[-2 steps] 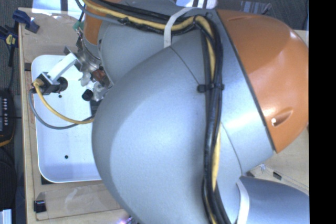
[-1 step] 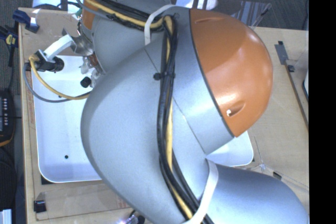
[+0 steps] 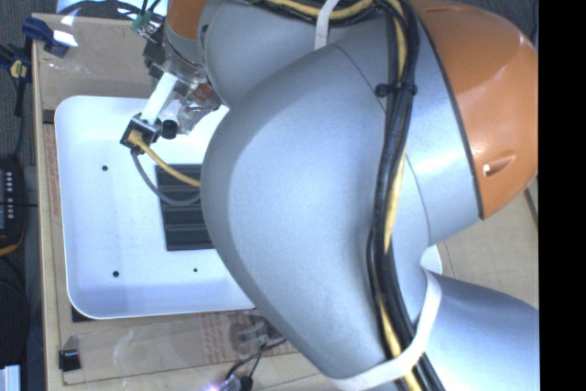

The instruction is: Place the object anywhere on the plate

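**A:** What sits closest to the camera?

**B:** The grey arm (image 3: pixel 311 197). Its bulky joint covers the middle and right, with black and yellow cables strapped along it.

**A:** And the gripper?

**B:** The gripper (image 3: pixel 186 103) hangs past the orange band (image 3: pixel 188 5), over the upper part of the white bin (image 3: pixel 92 224). I cannot tell whether it is wide or closed.

**A:** Where is the object?

**B:** A dark ribbed slab (image 3: pixel 188 215) lies flat on the bin floor, near the gripper, its right side hidden by the arm. The bin rests on a wooden bench (image 3: pixel 137 348)
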Robot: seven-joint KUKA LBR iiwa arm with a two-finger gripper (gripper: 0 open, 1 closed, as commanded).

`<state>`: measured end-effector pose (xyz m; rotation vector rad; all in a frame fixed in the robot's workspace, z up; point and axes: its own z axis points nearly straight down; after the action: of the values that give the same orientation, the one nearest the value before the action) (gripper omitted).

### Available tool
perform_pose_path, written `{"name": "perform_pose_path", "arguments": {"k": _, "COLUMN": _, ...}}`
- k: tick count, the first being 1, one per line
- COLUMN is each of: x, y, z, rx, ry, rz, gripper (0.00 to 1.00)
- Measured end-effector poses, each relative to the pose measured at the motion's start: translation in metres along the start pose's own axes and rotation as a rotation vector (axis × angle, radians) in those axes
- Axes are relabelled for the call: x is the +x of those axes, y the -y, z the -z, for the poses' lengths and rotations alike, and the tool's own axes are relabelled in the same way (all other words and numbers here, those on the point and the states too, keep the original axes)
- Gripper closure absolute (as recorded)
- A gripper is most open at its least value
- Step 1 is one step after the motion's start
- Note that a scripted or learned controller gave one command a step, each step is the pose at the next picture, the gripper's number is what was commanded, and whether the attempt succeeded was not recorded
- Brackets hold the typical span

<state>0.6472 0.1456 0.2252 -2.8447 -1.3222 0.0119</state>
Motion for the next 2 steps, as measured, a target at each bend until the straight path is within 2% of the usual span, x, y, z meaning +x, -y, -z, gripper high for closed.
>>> {"name": "perform_pose_path", "arguments": {"k": 1, "x": 0.010, "y": 0.005, "z": 0.109, "rx": -0.004, "ry": -0.003, "rz": 0.292, "gripper": 1.00}}
{"name": "perform_pose_path", "arguments": {"k": 2, "x": -0.028, "y": 0.003, "z": -0.046, "rx": 0.000, "ry": 0.003, "rz": 0.154, "gripper": 1.00}}
